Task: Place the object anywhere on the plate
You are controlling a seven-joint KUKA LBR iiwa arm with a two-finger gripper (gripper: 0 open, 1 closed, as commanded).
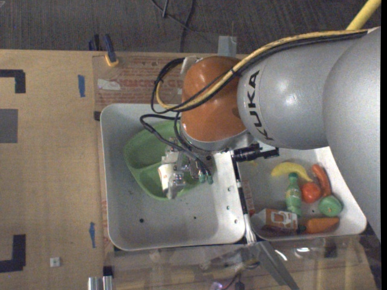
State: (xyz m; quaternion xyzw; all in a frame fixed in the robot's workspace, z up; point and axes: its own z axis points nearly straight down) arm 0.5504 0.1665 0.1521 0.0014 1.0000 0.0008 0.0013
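Observation:
A light green divided plate (142,154) lies in the upper middle of the left white bin (157,222). My gripper (175,179) hangs over the plate's right-hand side, its metal body covering that part of the plate. The grey arm with its orange band (208,104) reaches in from the right and hides the bin's back right corner. From this angle I cannot make out anything held at the gripper's tip.
The right bin (264,189) holds several toy foods: a banana (289,169), a green bottle (293,195), a red piece (318,183), a green round piece (331,206), a carrot (321,225) and a small carton (279,220). A wooden bench top (48,162) lies to the left.

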